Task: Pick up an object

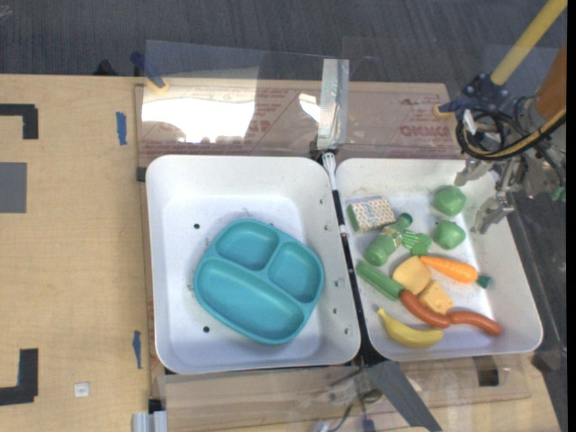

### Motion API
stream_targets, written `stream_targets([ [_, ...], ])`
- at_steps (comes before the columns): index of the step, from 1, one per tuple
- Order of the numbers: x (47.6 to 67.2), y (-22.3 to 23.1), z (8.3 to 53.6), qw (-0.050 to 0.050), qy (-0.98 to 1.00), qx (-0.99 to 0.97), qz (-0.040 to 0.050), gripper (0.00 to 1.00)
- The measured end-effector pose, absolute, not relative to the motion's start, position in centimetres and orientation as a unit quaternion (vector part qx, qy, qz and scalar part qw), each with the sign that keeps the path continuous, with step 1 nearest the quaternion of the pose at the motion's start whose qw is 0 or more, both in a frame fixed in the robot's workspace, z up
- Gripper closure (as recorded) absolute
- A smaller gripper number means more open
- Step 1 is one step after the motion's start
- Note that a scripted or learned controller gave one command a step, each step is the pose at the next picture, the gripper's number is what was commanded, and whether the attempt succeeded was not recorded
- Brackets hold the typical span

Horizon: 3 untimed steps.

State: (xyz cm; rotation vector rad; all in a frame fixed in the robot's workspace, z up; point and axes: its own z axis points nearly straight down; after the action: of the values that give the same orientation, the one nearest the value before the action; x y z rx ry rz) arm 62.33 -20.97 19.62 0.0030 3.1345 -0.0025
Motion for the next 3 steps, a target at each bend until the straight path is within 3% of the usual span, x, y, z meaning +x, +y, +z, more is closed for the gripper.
stream_targets([
  [1,64.1,-22.2,9.0,0.007,1.0,0.03,-0.0015,0.0],
  [2,60.2,-13.3,8.9,0.005,0.998,0.065,0.0014,0.0],
  [3,56.0,-14.4,8.9,0.005,0.998,0.057,-0.0008,0.0],
])
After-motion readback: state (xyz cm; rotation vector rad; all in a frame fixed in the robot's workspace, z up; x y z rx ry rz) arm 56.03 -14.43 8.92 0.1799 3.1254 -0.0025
